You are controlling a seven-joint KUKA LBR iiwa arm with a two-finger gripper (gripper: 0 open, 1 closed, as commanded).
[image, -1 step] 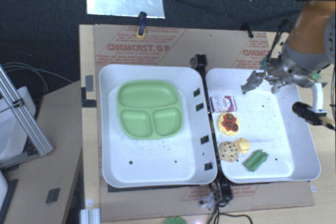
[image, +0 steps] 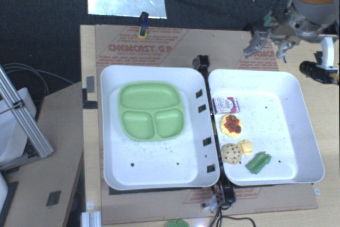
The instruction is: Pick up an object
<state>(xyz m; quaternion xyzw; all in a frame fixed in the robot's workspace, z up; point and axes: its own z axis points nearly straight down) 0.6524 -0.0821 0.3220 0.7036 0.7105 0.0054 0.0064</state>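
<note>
We see the tool (image: 268, 42) hanging above the desk (image: 159, 42), just beyond the far edge of the right bin (image: 297, 130). Its two fingers (image: 254, 49) point down with a visible gap between them, so we read them as apart, with nothing between them.

The things we could pick all sit in the right bin, crowded along its left wall: a small purple-and-white packet (image: 226, 104) farthest from us, a red-and-yellow toy food piece (image: 232, 125) next, then a cookie (image: 231, 152) touching a small yellow piece (image: 245, 146), and a green piece (image: 258, 162) nearest us. The left bin (image: 114, 162) carries a green divided plate (image: 152, 110).

To do this step well, we judge that we should bring the tool over the right bin and choose a target with free space around it. The green piece looks best: it lies a little apart from the others, and its long shape lets the fingers close across its narrow width. The packet lies flat and close to the wall, which could block a finger.
</note>
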